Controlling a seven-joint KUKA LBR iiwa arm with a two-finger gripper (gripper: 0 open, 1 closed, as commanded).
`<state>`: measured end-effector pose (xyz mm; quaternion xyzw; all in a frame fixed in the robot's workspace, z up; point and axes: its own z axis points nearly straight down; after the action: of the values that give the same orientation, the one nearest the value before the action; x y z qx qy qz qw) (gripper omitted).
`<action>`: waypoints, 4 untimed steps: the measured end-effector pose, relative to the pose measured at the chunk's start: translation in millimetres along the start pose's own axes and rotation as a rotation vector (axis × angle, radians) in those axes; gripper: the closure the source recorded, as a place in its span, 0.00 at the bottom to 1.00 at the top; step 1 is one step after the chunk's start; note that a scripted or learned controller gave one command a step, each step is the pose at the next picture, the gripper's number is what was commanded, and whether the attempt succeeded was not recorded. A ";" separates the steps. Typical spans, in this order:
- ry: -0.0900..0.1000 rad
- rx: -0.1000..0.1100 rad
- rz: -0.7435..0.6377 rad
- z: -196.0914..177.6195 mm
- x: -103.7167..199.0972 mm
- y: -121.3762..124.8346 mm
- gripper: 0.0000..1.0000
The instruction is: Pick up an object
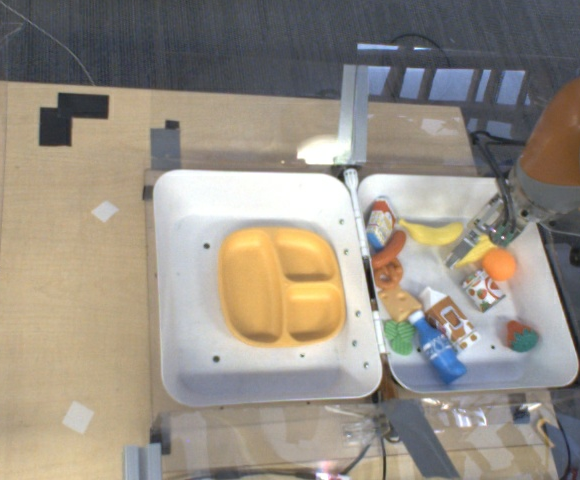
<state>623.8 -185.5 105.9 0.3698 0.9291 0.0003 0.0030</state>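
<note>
My gripper [478, 238] hangs low over the right bin [550, 313], at its upper middle, reaching in from the right. It sits just right of a yellow banana [430, 232] and just above an orange ball [500, 265]. A yellow piece [476, 253] shows right under the gripper's tip, touching or nearly touching it. A small printed carton [482, 290] lies below the ball. The orange-banded wrist [560, 148] hides the bin's upper right corner.
The right bin also holds a red sausage [388, 248], a strawberry [520, 336], a blue bottle [442, 356], a green piece [400, 340] and a second carton [452, 320]. A yellow divided tray [280, 286] lies in the left bin [185, 268].
</note>
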 end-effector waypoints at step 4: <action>-0.001 -0.007 0.429 -83.0 70.5 145.5 1.00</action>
<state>672.0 -31.3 188.9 0.5590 0.8291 0.0040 0.0048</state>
